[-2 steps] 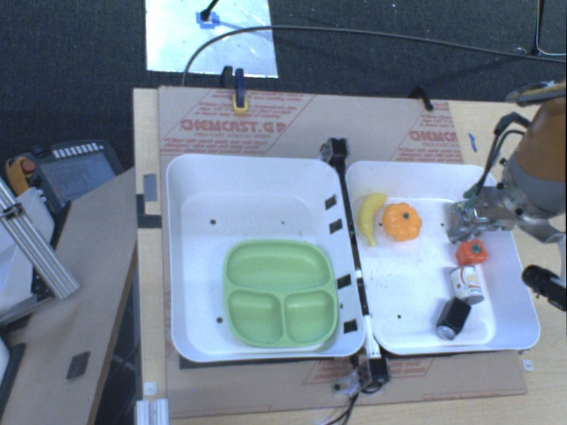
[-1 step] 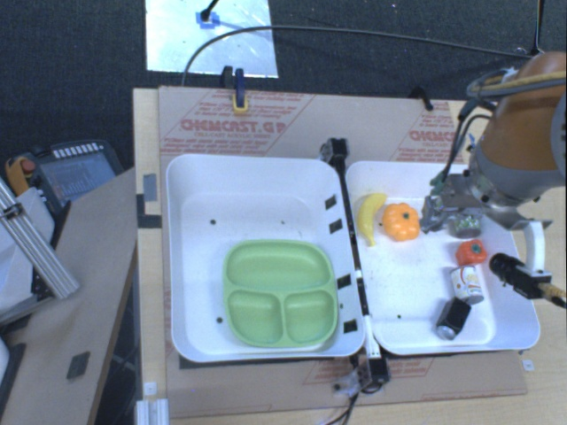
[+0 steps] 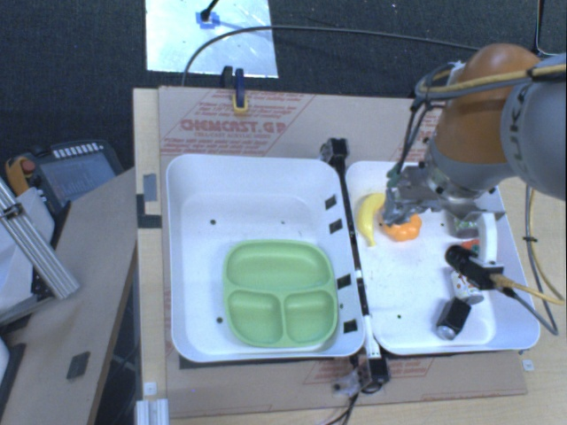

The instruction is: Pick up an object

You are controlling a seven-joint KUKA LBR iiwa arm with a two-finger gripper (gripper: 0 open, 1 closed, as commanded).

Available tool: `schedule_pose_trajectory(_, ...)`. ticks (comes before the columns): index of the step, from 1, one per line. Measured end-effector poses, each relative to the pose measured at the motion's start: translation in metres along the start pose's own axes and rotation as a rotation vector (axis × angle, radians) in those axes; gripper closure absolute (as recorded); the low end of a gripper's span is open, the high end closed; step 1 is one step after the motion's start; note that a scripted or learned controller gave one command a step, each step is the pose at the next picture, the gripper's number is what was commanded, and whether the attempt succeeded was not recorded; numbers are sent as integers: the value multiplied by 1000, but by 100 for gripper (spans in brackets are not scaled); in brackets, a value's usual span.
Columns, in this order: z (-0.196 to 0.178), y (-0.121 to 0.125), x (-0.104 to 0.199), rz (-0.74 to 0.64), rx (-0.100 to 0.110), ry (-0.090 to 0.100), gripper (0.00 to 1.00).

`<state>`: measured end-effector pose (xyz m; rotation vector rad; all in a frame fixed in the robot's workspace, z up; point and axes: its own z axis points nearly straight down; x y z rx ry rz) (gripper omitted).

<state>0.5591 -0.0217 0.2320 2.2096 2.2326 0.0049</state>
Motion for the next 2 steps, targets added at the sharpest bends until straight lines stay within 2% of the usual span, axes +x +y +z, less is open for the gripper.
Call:
schedule_pose_trajectory(1, -9, 25, 49, 1, -2, 1, 100)
schedule_pose_trajectory(2, 4, 56, 95, 1, 0, 0, 100)
